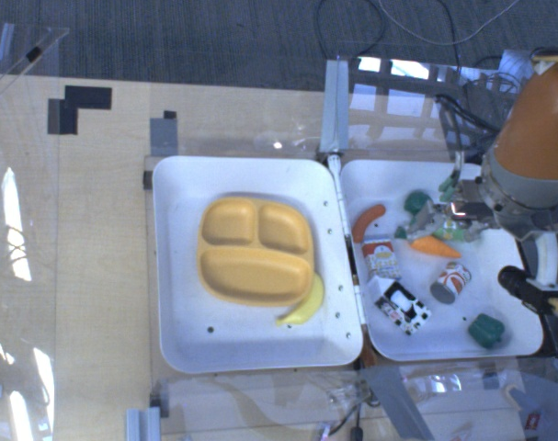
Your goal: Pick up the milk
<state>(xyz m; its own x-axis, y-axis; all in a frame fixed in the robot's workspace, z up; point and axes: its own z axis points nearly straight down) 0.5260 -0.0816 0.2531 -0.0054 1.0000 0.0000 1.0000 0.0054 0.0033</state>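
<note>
The milk (404, 306) lies ungrasped below the carrot (435, 245); the hand (444, 211) hovers above the carrot, grip unclear; pickup remains.

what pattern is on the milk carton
Black-and-white cow patches, seen in the camera view on the milk carton in the right bin.

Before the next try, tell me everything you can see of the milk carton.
The small black-and-white cow-patterned milk carton lies tipped on its side, angled diagonally, near the front left of the right-hand shallow white bin. It looks like printed card or plastic. The red-and-white box sits just behind it, close or touching; nothing grips it.
</note>
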